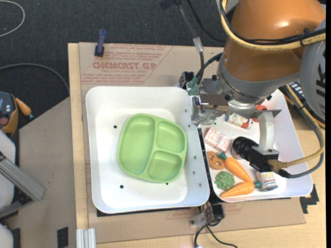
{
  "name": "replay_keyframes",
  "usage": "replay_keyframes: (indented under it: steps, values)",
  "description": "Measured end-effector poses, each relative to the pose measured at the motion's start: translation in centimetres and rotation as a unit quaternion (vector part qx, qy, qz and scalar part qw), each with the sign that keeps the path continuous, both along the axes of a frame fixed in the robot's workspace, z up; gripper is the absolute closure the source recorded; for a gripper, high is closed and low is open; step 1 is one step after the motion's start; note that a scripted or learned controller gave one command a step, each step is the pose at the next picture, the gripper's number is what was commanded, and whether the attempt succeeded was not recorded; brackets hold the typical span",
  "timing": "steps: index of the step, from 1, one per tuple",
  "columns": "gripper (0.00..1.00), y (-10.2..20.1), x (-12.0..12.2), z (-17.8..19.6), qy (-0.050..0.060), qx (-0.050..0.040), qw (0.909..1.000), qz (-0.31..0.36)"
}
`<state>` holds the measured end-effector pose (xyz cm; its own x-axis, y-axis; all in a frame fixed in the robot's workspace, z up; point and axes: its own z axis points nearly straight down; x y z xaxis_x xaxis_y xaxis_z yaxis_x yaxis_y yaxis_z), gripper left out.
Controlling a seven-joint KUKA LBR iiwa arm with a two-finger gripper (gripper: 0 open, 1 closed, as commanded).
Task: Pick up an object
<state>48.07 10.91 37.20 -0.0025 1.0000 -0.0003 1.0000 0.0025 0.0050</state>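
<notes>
The right bin (296, 182) holds a pink-and-white box (216, 138), a brown pretzel-like piece (216, 163), two orange carrots (239, 170) (238, 189), a green broccoli piece (224, 180) and a small carton (268, 180). My gripper (240, 114) hangs low over the far part of this bin, under the big orange wrist. A red-and-white packet (239, 121) lies right beneath it, partly hidden. I see nothing lifted.
The left bin (101, 138) carries a green divided plate (152, 148). Both bins rest on a cardboard sheet (129, 61), with a blue clip (100, 42) at its far left. The arm's bulk covers the right bin's far side.
</notes>
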Motion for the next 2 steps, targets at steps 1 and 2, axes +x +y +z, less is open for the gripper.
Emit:
replay_keyframes:
  steps: [1, 2]
  values:
    - [1.0, 0.0, 0.1, 1.0, -0.001, -0.0002, 1.0, 0.0]
    - [1.0, 0.1, 0.1, 2.0, -0.002, -0.0004, 1.0, 0.001]
